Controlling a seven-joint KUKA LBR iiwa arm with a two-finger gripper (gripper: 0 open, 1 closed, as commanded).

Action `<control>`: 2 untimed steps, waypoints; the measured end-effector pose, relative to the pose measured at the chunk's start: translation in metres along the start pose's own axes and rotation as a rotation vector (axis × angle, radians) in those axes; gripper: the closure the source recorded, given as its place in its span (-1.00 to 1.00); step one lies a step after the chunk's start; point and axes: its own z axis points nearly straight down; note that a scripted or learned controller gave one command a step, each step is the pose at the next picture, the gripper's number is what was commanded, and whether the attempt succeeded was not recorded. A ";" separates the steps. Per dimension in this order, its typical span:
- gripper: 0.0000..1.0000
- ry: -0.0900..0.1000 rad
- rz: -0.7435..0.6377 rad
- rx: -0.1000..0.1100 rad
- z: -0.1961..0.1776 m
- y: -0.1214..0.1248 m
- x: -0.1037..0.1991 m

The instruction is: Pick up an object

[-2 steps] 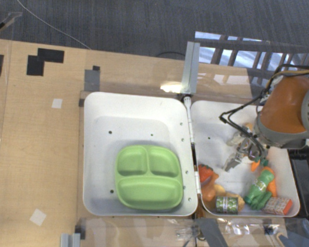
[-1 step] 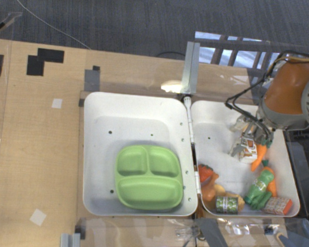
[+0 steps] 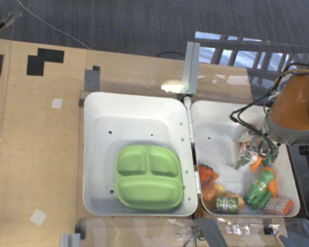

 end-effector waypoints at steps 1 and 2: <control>1.00 -0.017 -0.004 -0.001 -0.015 0.002 -0.005; 1.00 -0.011 0.162 -0.003 -0.181 0.047 -0.049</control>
